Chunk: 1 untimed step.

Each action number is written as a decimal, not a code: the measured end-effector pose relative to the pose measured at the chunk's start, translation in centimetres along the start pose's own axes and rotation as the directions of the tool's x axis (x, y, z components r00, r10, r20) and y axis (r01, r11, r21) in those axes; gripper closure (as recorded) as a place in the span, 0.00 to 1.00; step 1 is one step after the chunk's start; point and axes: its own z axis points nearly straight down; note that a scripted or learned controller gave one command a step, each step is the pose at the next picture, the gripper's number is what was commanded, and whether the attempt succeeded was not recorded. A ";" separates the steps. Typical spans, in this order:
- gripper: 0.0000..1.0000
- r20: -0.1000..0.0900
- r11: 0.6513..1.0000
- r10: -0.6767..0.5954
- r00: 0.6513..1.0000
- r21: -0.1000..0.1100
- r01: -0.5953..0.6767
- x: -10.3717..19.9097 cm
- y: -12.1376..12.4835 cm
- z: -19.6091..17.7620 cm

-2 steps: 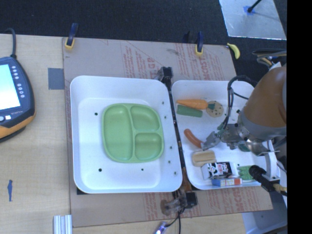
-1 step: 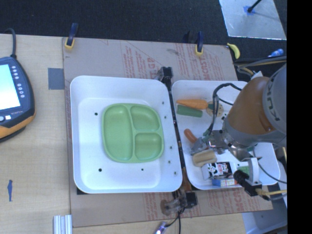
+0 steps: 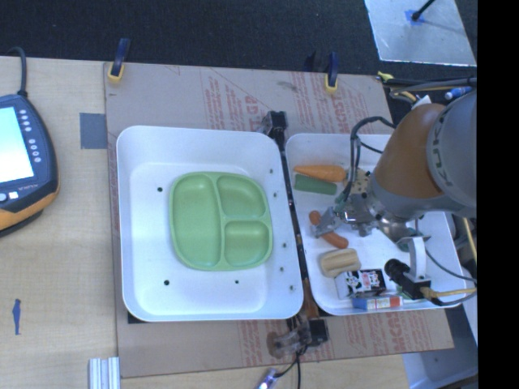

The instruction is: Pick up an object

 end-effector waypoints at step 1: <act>1.00 0.001 1.000 -0.003 1.000 0.002 0.003 -0.1 0.0 -1.0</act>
